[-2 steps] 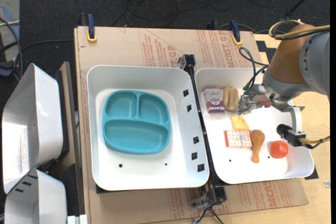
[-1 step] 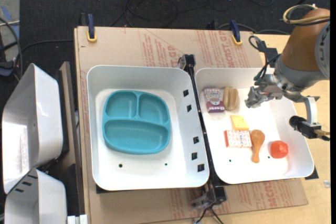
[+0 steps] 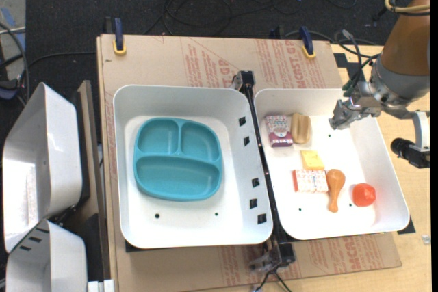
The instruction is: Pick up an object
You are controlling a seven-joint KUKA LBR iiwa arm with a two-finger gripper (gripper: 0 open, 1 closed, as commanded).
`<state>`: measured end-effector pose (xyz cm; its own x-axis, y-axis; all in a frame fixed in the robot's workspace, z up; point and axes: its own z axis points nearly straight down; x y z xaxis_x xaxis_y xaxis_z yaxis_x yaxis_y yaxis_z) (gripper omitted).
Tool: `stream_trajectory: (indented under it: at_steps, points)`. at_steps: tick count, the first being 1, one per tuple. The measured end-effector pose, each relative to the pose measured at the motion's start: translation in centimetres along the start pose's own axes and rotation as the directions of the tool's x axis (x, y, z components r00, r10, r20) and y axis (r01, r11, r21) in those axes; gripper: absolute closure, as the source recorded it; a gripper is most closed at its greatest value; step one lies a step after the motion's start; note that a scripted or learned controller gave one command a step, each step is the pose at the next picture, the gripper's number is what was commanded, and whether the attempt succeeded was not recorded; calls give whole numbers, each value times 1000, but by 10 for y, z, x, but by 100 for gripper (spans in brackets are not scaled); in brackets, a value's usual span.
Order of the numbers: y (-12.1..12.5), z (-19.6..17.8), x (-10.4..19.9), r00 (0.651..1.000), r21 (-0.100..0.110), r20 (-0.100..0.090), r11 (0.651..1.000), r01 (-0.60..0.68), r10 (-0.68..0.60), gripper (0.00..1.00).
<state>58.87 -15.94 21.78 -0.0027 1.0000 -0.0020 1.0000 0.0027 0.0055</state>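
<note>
Two shallow white plastic bins with rounded corners sit side by side on a counter [image 3: 205,58] topped with a brown cardboard sheet printed in red lettering. The left bin [image 3: 130,147] holds a teal divided plate [image 3: 178,159], a smooth, matte, rounded rectangle with two small compartments along its far side and one long compartment along its near side.

The right bin [image 3: 383,154] carries the small objects. Toward its far left lie a little purple and pink box [image 3: 278,130], flat and rectangular, and just beside it on the right a tan bread roll [image 3: 300,128], oblong with a soft-looking surface. Nearer the front sit a yellow square block [image 3: 312,160], a flat white packet with red print [image 3: 311,181] just below it, a tan drumstick-shaped piece [image 3: 335,188] with a bulbous head and a narrow handle, and a glossy, rounded orange-red tomato-like piece [image 3: 363,194] to the right of that.

The grey arm with its orange band reaches in from the right, and its end effector [image 3: 341,117] hangs over the far part of the right bin, right of the bread roll and apart from it. It is dark and metallic; whether it is open or closed cannot be told, and nothing is seen between its tips.

Blue and yellow clamps [image 3: 120,41] pin the cardboard at the far edge, and black cables trail over the dark floor beyond.
</note>
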Motion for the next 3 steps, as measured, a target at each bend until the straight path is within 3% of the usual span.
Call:
stream_trajectory:
  at_steps: [2, 3]
  points:
    - [24, 4, 109, 1000, 3, -3, 1000, 6, -5, 100]
    - [21, -9, 164, 1000, 5, -4, 1000, 6, -6, 100]
